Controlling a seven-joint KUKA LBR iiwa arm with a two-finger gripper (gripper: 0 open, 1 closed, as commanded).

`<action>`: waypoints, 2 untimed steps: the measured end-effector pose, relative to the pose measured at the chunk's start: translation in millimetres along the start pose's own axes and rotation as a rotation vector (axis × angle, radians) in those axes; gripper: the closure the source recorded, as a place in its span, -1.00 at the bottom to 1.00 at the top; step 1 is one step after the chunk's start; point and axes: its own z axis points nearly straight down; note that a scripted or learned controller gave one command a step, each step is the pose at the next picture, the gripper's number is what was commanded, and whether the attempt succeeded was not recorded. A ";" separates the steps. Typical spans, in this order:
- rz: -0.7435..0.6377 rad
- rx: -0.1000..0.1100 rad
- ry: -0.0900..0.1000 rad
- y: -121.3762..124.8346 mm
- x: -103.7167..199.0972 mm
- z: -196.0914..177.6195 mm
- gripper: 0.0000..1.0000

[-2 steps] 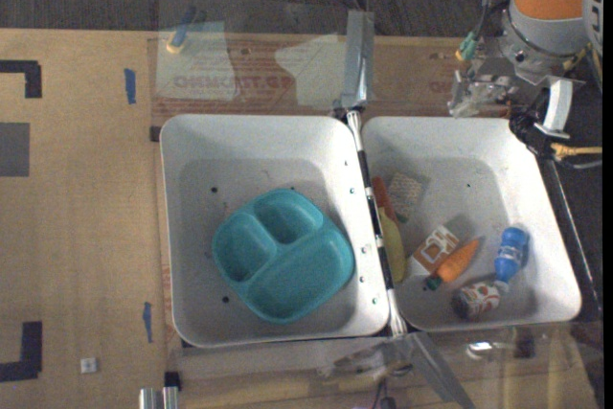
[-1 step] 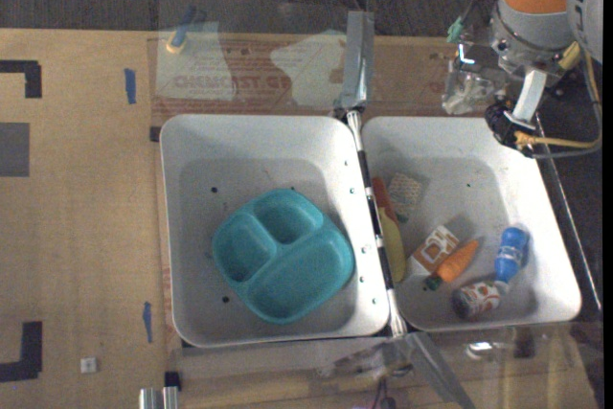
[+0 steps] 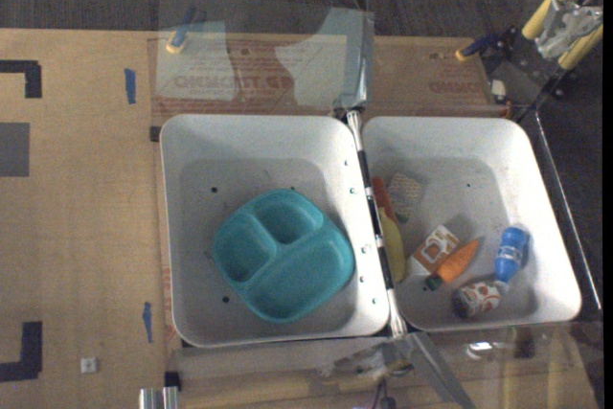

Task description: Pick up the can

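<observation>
The can [image 3: 478,298] lies on its side near the front of the right bin [image 3: 460,137]. It is small, with a grey metal end and a brown and white label. Its right end almost touches a blue bottle [image 3: 511,253], and an orange carrot [image 3: 454,262] lies just to its upper left.
A small orange and white carton [image 3: 434,247] sits next to the carrot. A yellow banana [image 3: 391,244], a red item [image 3: 381,196] and a tan mesh piece [image 3: 405,193] lie along the right bin's left wall. The left bin [image 3: 192,206] holds a teal divided plate [image 3: 283,254]. Yellow clamps [image 3: 560,0] stand at the top right.
</observation>
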 end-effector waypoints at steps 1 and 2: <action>0.046 -0.001 -0.001 9.7 1.5 0.9 1.00; 0.087 0.004 0.002 -12.3 -52.6 126.6 1.00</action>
